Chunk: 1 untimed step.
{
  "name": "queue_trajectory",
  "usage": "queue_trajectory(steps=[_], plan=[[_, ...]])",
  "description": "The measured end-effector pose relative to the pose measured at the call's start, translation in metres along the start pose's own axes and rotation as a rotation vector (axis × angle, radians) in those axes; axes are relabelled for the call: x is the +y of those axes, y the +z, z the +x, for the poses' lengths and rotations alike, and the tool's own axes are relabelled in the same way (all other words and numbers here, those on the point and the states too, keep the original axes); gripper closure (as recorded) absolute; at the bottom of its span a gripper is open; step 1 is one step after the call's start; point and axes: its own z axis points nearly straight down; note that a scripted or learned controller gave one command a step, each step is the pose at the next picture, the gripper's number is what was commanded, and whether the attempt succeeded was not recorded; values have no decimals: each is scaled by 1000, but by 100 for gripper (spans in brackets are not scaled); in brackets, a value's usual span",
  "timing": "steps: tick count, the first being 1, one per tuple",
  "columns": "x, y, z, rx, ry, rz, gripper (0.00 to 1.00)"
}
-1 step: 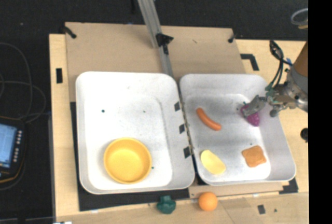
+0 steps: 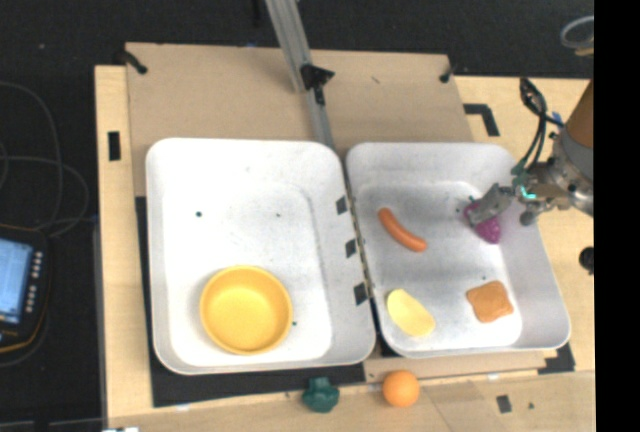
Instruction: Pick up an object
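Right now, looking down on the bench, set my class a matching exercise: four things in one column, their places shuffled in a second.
Things:
1. yellow bowl
2. orange sausage
3. orange ball
4. purple object

Places:
A. on the bench, outside the bins
B. left bin
C. by the gripper
D. middle of the right bin

Pairs: 1-B, 2-D, 3-A, 4-C

I observe a robotics lab test cell, not a home or shop. My evidence: two white bins [image 2: 245, 170] sit side by side on a plywood bench [image 2: 280, 95] with black corner markers, an aluminium rail [image 2: 285, 5] slants over it, and a teach pendant [image 2: 18, 285] with cables lies on the dark floor at left. Toy food fills the bins, including a plastic sausage [image 2: 402, 229].
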Motion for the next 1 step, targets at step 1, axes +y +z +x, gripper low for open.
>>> queue_trajectory(steps=[1], plan=[[1,43,4,-1,2,5,0]])
